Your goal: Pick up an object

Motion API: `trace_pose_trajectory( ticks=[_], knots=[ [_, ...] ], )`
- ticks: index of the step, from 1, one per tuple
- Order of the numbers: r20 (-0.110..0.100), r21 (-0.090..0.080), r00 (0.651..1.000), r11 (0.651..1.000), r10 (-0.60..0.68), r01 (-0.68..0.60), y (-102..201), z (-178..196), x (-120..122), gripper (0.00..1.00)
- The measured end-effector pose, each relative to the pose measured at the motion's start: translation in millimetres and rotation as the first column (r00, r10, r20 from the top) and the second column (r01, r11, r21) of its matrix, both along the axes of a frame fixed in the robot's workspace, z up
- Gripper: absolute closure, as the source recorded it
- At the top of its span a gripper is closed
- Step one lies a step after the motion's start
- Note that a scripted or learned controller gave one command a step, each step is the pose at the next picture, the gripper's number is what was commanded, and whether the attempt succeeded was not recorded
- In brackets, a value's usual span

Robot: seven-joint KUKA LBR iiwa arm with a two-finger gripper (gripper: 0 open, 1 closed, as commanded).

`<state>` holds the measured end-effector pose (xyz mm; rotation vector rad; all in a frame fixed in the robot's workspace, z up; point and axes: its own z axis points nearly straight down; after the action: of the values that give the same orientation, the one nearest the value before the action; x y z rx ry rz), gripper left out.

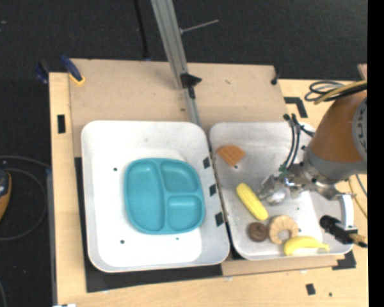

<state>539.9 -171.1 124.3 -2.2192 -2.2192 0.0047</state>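
In the right bin (256,136) lie a yellow corn cob (251,201), an orange wedge (230,154), a tan ring-shaped pastry (283,228) next to a brown disc (258,231), and a yellow banana (304,245) at the front edge. My gripper (274,190) hangs low over the middle of this bin, just right of the corn cob's far end. The arm's orange band (336,136) rises behind it at the right.
The left bin (102,146) holds a teal divided plate (164,194). A metal pole (173,40) slants up from the gap between the bins. Cables and a black-and-white fixture (340,222) sit at the right bin's right edge.
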Motion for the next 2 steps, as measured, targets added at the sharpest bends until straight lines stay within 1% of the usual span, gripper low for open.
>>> trace_pose_trajectory(
  ticks=[1,2],
  knots=[
    [0.008,-0.002,1.000,1.000,-0.004,0.004,-2,15,2,1.00],
    [0.011,-0.003,1.000,1.000,0.003,-0.003,-1,76,-3,1.00]
  ],
)
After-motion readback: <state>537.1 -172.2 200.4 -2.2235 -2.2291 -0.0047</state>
